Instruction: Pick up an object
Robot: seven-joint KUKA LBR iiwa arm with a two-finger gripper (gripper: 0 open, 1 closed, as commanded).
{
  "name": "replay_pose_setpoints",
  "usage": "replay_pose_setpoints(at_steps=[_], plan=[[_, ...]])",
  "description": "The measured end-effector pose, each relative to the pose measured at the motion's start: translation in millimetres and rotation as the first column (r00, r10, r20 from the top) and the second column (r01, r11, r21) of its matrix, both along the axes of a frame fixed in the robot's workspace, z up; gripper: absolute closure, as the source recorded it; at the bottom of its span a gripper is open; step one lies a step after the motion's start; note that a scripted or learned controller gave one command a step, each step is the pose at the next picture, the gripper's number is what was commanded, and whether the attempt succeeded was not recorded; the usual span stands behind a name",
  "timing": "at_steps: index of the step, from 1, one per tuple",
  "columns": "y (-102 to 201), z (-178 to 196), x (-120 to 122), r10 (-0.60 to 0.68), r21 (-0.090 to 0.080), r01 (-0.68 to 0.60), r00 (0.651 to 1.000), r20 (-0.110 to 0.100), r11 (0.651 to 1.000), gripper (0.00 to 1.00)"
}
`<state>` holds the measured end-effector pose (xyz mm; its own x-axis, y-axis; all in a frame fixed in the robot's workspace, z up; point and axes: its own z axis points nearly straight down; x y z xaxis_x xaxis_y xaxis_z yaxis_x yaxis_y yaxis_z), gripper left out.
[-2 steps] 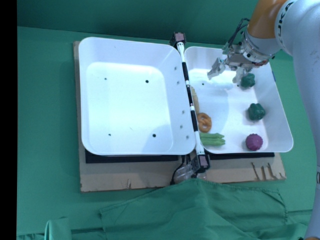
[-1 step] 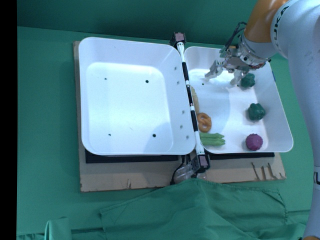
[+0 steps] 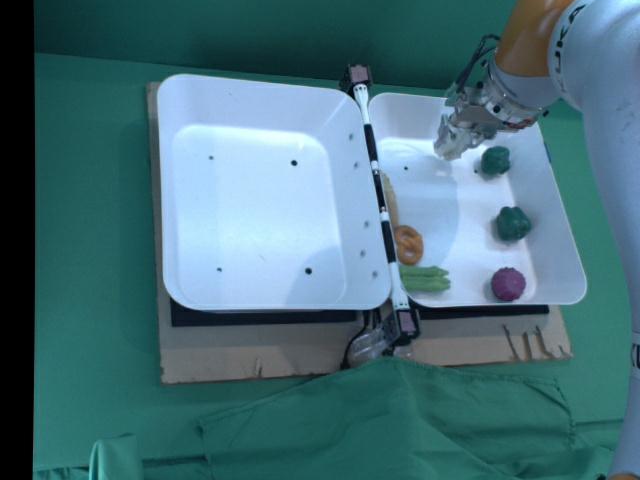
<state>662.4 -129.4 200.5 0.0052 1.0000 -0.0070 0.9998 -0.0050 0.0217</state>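
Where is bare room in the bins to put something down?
The left bin floor is bare. In the right bin, the middle is free, between pretzel, beans and the green pieces. Crowded near the gripper.

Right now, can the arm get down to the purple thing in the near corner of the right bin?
Probably yes. The purple object lies alone in the right bin, apart from the green beans and the dark green piece. The gripper hangs over the bin's far end, nothing between them.
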Motion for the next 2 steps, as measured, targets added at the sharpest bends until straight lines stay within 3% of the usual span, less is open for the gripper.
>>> replay_pose_setpoints(at_steps=[1, 2], plan=[[-1, 63, -7, 0.002, 0.004, -0.002, 1.0, -0.011, 1.0, 1.0], [-5, 129, 1, 0.003, 0.003, -0.003, 1.0, -0.008, 1.0, 1.0]])
